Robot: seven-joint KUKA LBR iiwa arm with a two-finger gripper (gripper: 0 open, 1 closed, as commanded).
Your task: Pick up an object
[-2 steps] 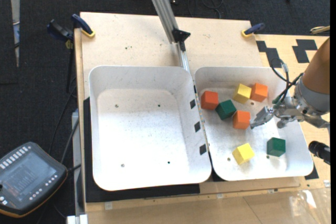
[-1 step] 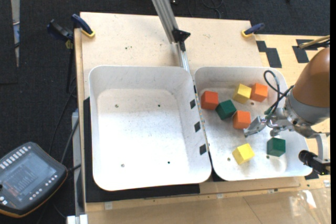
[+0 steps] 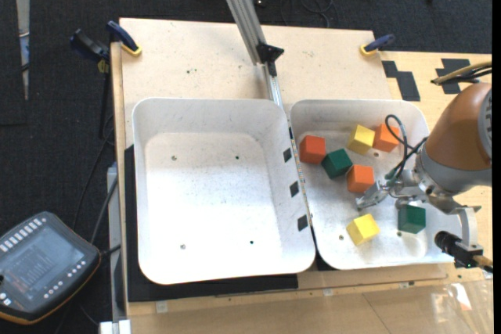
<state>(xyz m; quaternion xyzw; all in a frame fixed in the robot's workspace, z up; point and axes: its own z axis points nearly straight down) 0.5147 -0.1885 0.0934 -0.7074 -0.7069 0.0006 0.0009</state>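
Over the right bin (image 3: 329,258), the gripper (image 3: 389,194) hangs low.
Blocks lie near it: orange block (image 3: 360,177), green block (image 3: 412,218). I cannot tell its grip.

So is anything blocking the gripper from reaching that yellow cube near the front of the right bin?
Nothing visible does. The gripper sits just above the small yellow cube, with bare white bin floor between them.
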